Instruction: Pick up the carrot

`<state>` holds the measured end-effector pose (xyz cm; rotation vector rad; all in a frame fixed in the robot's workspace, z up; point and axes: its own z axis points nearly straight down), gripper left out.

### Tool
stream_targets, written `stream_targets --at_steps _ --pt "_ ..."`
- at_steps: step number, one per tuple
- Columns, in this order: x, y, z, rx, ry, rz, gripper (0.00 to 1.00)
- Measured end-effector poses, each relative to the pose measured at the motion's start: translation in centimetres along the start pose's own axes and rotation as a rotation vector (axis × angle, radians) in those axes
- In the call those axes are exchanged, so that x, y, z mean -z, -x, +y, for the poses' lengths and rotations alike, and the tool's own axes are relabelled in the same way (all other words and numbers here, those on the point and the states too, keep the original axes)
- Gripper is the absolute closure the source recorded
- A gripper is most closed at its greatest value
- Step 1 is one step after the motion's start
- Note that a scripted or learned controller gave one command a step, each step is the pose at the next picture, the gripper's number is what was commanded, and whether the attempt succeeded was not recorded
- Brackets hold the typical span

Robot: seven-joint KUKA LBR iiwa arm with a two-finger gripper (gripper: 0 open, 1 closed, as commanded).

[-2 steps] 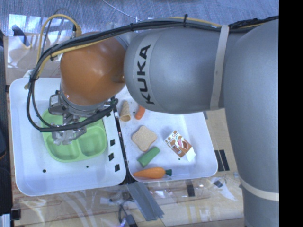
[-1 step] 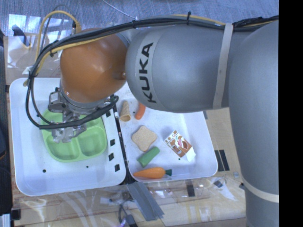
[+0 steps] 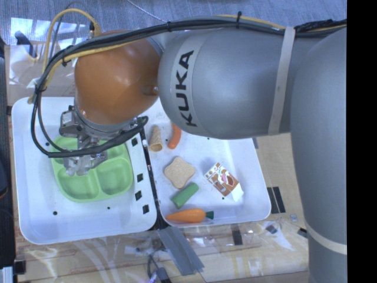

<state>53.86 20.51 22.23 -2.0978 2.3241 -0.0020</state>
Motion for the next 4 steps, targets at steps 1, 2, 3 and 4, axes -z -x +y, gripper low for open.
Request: stream_targets --at_steps 1,2,3,4 --pt "1.1 0.2 0.0 0.004 -0.003 -0.002 1.0" --pt "2.1 0.4 -0.1 0.007 -0.005 -0.004 1.0" --pt "1.2 0.3 2.6 0.329 0.012 0.006 1.0" --pt "2.2 0.5 2.6 0.334 0.01 0.004 1.0"
